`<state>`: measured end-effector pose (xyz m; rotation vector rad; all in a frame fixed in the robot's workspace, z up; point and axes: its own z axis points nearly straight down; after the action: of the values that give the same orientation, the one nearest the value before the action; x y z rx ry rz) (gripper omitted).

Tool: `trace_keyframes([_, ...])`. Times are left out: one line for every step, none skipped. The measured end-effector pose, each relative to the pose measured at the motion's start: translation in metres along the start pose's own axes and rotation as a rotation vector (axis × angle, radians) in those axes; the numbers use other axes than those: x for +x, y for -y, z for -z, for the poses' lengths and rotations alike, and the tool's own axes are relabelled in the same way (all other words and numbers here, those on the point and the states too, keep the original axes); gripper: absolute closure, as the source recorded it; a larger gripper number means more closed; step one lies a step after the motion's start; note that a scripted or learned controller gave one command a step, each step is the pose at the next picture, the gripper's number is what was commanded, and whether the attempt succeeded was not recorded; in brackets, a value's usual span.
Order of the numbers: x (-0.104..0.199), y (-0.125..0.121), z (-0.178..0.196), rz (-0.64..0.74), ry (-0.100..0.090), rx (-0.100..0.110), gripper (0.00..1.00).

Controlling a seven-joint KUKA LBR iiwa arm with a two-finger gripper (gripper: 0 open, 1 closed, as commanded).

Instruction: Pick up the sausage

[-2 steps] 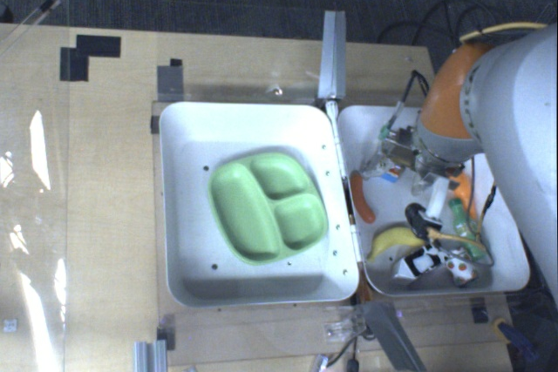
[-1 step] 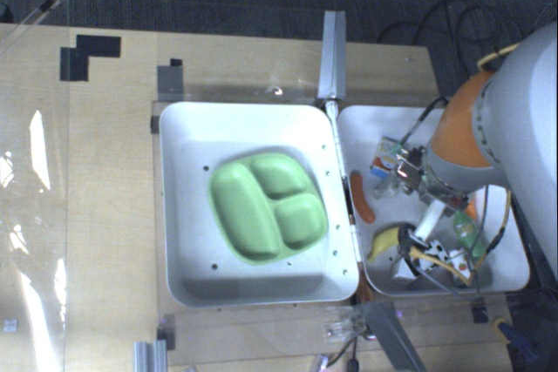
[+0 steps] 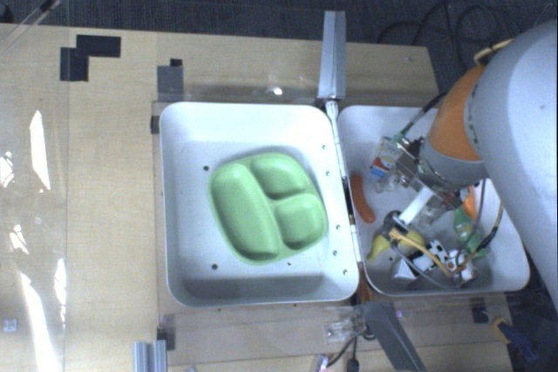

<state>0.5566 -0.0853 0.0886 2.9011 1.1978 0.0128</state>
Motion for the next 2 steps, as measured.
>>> trace_keyframes([0.0032,-0.0015,0.0124,0.012,-0.005,-0.006,1.00])
trace_keyframes([0.0033,-0.0014,0.0124,0.012,-0.004,-0.006,0.00])
